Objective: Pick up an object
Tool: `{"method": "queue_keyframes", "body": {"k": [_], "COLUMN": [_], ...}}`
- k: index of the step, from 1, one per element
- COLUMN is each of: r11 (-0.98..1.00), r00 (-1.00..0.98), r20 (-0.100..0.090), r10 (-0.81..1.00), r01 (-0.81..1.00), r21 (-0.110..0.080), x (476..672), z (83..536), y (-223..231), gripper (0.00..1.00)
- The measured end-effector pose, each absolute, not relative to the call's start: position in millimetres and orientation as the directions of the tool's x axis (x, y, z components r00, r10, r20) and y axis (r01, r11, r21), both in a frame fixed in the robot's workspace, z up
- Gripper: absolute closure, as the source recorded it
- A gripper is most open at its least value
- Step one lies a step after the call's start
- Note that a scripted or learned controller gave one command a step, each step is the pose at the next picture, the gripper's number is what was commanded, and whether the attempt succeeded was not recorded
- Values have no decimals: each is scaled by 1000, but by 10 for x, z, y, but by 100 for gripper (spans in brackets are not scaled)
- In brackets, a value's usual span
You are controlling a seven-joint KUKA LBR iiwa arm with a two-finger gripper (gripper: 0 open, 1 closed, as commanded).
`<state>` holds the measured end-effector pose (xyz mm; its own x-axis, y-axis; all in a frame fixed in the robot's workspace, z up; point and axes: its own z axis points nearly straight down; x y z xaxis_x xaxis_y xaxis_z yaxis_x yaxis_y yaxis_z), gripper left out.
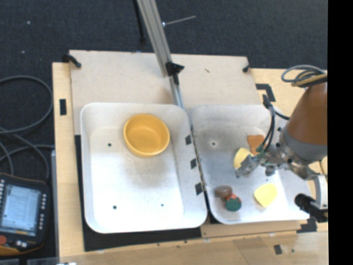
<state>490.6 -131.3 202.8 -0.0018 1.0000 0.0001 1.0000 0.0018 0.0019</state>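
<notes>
Pale yellow rounded foam-like piece lay in the right white bin, touching the jaws; probably light and soft, best pinched across its narrow edges; jaw state unclear

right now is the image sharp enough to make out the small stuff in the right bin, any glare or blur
Camera view: soft, low resolution, even light, no glare. The yellow bowl reads clearly; the right bin has grey scuffs, and the small brown piece and green piece blur together. The gripper is dark and indistinct.
</notes>
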Motion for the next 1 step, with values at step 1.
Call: {"method": "queue_keyframes", "body": {"k": [1], "r11": [0], "r00": [0], "r20": [0], "r10": [1000], "r01": [1000], "r21": [3], "x": [4906], "z": [2029], "y": [-1315], "gripper": [0]}}
